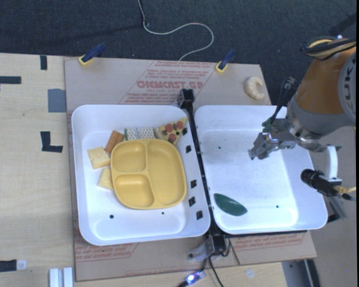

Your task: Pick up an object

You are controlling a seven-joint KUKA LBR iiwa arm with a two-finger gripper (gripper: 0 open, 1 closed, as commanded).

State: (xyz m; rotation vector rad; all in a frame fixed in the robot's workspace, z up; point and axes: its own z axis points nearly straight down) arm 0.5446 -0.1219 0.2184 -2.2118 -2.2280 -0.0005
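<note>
A dark green piece lay at the right bin's front edge, long axis crosswise, left of and nearer than the gripper, whose state couldn't be told.

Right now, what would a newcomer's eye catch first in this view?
The yellow divided plate in the left bin, lying over crackers and small toy food pieces. Next, the arm's pincer over the right bin, with a dark green object lying near that bin's front-left corner.

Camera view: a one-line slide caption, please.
Gripper hovers over the right bin holding a green object; yellow divided plate in the left bin.
</note>
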